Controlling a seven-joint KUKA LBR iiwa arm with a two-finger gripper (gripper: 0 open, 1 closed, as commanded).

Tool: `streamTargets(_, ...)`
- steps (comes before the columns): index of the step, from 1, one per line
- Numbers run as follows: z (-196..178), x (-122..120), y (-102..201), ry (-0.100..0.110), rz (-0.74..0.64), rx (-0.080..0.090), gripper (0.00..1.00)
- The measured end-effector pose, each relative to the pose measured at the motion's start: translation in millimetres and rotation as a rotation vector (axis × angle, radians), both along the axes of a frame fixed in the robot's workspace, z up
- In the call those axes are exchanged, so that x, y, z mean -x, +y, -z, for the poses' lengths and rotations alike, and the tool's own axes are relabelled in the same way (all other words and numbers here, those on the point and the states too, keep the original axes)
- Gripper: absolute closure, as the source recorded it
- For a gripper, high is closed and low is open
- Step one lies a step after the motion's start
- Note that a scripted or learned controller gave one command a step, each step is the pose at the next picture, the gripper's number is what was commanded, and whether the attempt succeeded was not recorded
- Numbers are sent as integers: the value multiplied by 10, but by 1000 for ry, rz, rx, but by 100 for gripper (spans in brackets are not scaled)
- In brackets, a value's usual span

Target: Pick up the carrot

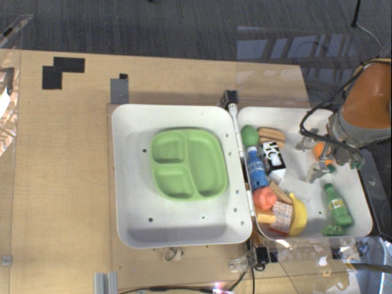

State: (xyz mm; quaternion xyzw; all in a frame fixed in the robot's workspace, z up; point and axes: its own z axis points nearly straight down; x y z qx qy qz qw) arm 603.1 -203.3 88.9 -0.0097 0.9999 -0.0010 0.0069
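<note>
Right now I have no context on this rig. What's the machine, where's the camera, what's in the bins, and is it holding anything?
This is one fixed camera above the bench, looking down at a slant. The grey machine with the orange band coming in from the right is a robot arm. At its tip is a two-finger gripper, hanging over the right bin.

Two shallow white bins sit side by side. The left bin holds a green divided plate. The right bin holds a heap of toy groceries along its left side: a blue bottle, a banana, a green pear-like piece and others. A green bottle lies apart, toward the right.

A small orange piece sits right at the gripper, likely the carrot it is meant to pick. The picture is too small to tell whether the fingers actually grip it.
</note>
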Motion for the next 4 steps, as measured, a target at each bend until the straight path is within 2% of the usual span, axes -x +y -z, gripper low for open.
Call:
streamTargets(1,-150,-46,12,-12,-6,2,100)
streamTargets(2,-144,-43,14,-11,-6,2,0)
streamTargets(3,2,-49,-14,0,-190,2,0)
streamTargets(4,-146,-92,-4,-12,-192,4,100)
